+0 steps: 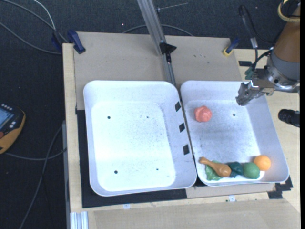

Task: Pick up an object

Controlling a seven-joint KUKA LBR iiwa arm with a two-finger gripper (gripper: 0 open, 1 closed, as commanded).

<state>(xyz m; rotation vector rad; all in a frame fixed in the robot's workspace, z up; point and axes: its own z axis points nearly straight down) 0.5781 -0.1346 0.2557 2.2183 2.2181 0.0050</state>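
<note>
Arm: my grey arm with its orange band enters from the right of the camera view and reaches over the upper right corner of the right bin.
Jaws: my gripper hangs above the far right part of the right bin, near its back wall. The fingers appear as one dark grey mass; I cannot tell whether the jaws stand wide or narrow. Nothing is visible between them.
Pink object: a rounded pink-red lump lies on the floor of the right bin, in its upper left part, close to the wall shared with the left bin. It lies to the left of my jaws and a little nearer the camera, apart from them, with bare bin floor between.
Front-edge group: four items lie in a row along the near wall of the right bin, well apart from my jaws. From left to right: a tan wooden-looking piece with a slim neck, a dark teal item, a green ball-like item, and an orange ball at the near right corner. Neighbours in the row touch or nearly touch.
Left bin: the left bin sits beside the right bin on the counter.
Clamps: blue clamps grip the far counter edge.
</note>
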